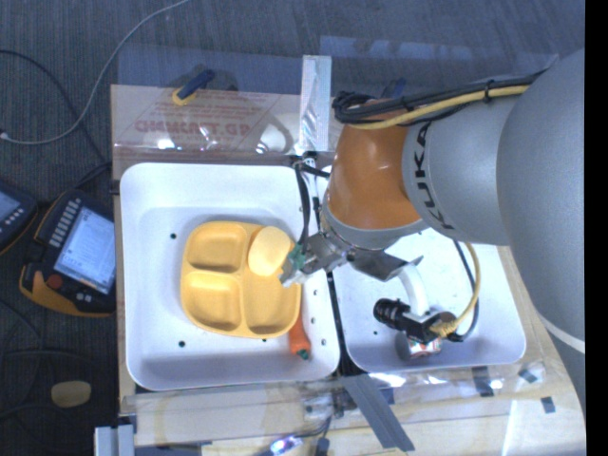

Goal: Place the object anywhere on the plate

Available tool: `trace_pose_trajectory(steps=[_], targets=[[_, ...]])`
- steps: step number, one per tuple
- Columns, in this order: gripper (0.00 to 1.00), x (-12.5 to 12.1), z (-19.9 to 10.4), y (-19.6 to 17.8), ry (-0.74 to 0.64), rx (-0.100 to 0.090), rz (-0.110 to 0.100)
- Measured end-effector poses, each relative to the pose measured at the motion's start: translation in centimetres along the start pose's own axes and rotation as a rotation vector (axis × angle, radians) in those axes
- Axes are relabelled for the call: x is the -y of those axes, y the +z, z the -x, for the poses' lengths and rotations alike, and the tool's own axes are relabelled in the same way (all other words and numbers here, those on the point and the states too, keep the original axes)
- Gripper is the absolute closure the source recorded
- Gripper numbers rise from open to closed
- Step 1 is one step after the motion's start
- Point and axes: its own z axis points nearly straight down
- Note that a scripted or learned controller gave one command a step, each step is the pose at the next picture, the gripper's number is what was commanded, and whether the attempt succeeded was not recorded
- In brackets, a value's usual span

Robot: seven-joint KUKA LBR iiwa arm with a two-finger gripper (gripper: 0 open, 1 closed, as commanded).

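Observation:
A yellow divided plate [223,278] lies in the middle of the left white bin [152,350]. A pale yellow rounded object [267,251] rests in the plate's upper right compartment. My gripper [294,267] hangs just over the plate's right rim, right beside that object and touching or nearly touching its lower right side. The wrist, with its orange band [370,183], hides how the gripper stands. A small orange carrot-like piece [299,335] with a green tip lies just below the plate, against the bin's right wall.
The right white bin [494,335] sits under the arm, which covers most of it. A clear plastic sheet with red print [204,122] and a blue clip [193,84] lie behind the left bin. A pendant [81,250] sits on the floor at left.

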Motion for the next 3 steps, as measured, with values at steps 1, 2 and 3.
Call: trace_pose_trajectory(steps=[1, 2, 3], targets=[[0.0, 0.0, 0.0, 0.0, 0.0, 0.0, 0.0], [0.0, 0.0, 0.0, 0.0, 0.0, 0.0, 0.0], [0.0, 0.5, -5.6, 3.0, 0.505, -0.001, -0.003]])
